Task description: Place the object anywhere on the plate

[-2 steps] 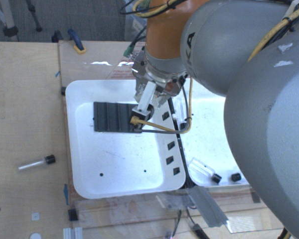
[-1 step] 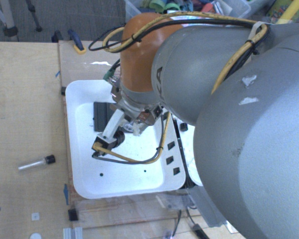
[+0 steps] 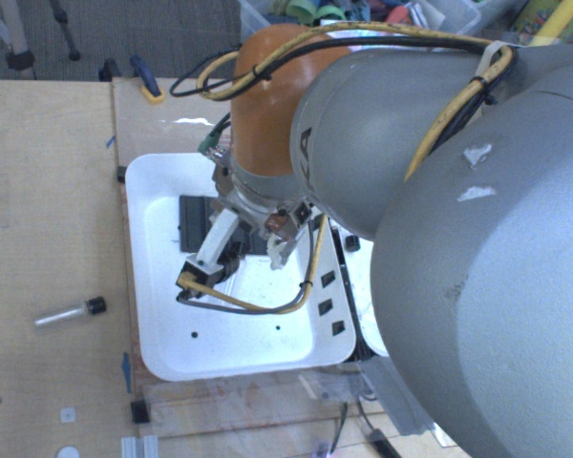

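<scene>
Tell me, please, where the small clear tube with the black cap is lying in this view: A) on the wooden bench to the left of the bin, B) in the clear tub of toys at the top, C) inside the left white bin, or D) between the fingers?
A: the capped tube lies on the wooden bench, well outside the rim of the left white bin.

Your worktop (image 3: pixel 48 179) is pale wood, and a white bin (image 3: pixel 162 346) sits on it just right of centre (its near-left corner rounded). Out on the bare wood to the bin's left lies a small clear tube with a black cap (image 3: pixel 72 311), well apart from the bin.
</scene>
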Robot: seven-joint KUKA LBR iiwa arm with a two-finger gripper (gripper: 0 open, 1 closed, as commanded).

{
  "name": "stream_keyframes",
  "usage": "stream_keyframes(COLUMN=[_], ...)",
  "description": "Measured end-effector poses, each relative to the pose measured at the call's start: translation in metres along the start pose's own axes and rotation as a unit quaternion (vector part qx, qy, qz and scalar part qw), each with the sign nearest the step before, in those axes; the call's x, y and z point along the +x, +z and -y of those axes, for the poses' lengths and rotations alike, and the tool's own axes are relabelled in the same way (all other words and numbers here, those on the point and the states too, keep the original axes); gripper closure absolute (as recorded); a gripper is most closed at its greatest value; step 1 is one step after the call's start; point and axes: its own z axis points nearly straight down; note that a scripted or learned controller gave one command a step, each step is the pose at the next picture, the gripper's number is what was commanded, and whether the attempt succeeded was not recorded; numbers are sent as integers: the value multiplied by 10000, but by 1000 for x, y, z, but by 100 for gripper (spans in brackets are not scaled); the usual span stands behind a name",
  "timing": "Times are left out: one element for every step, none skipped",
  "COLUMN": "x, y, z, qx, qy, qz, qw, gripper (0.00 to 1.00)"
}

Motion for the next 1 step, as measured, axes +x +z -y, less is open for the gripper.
stream_keyframes(x=[-38], y=[126], z=[16], qx=[-14], qy=[2101], qz=[-24], qw=[9777], gripper=[0])
